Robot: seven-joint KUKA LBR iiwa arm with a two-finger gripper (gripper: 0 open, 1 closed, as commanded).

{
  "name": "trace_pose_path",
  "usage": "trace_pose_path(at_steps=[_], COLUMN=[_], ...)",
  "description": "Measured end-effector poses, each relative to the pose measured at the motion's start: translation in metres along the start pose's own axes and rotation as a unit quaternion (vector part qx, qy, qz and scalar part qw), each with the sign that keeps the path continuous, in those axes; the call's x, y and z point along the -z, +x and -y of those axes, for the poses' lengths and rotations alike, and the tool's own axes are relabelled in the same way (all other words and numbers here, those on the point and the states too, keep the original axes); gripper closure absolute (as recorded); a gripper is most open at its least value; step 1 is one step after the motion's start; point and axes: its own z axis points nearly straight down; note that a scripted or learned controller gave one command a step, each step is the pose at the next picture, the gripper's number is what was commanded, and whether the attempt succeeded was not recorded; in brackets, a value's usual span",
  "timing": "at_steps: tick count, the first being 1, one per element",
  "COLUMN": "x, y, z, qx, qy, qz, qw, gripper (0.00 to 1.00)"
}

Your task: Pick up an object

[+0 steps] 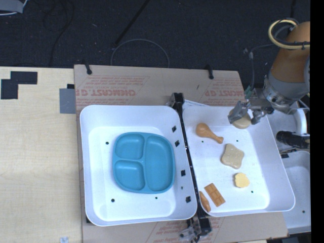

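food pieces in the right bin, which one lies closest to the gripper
The drumstick-shaped piece, at the top of the right bin, just left of and below the gripper. The bread-like piece, yellow chunk and orange wafer lie farther down.

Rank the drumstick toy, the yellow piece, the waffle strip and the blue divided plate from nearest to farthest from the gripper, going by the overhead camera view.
From the gripper, at the right bin's far right corner:
1. Drumstick toy, just left of it in the right bin.
2. Yellow piece, toward the right bin's near side.
3. Waffle strip, near the right bin's front left corner.
4. Blue divided plate, in the left bin.
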Motion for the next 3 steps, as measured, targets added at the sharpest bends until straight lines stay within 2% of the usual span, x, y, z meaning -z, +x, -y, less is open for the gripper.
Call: trace_pose_path(at_steps=[3], x=[-0.008], y=[0.165], z=[0.037], qx=[0.0], qy=[0.001], qz=[0.0], qw=[1.0], gripper=[1.0])
